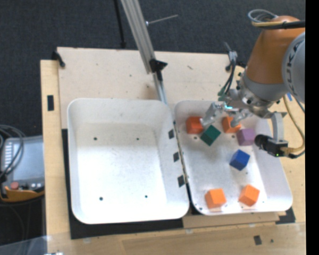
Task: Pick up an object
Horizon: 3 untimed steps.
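We see a dark carpeted floor point(212, 15) around a pale wooden counter point(101, 73), which carries two shallow white bins side by side. A slanted metal rail point(138, 31) rises from the counter's far side, and a grey device with cables point(16, 163) sits on the floor at the left.

The left bin point(122, 158) is the larger; its floor shows only dark specks. The right bin point(271, 190) holds the blocks.

The arm point(271, 52), orange above its grey wrist, reaches in from the right over the far end of the right bin. Its gripper point(223, 116) hangs low there, with the fingers point(210, 113) spread apart and nothing between them that we can make out.

Just below the fingers lies a green cube point(210, 135), tilted so one corner points toward the near side; being a cube, it shows no long axis. An orange-red cube point(194, 125) sits just to its left, touching or nearly so. Another orange block point(231, 124) lies partly under the gripper. A purple cube point(246, 136) sits to the right, a blue cube point(240, 159) nearer, and two orange cubes point(215, 197) point(249, 194) rest at the near end.
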Each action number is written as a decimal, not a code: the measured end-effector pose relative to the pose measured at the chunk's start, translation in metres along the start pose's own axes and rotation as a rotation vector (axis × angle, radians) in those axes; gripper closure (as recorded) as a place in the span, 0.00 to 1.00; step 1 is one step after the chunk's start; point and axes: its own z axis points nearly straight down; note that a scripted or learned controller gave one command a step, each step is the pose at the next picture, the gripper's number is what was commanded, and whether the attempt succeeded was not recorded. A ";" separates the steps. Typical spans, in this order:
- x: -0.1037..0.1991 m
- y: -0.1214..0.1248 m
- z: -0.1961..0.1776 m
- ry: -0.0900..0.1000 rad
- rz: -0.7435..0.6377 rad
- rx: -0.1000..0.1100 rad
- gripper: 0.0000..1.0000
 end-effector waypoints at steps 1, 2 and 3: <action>0.000 0.001 -0.003 0.000 0.001 -0.005 0.00; -0.002 -0.008 0.057 -0.004 0.005 0.001 0.00; -0.005 -0.009 0.120 -0.003 0.006 0.001 0.00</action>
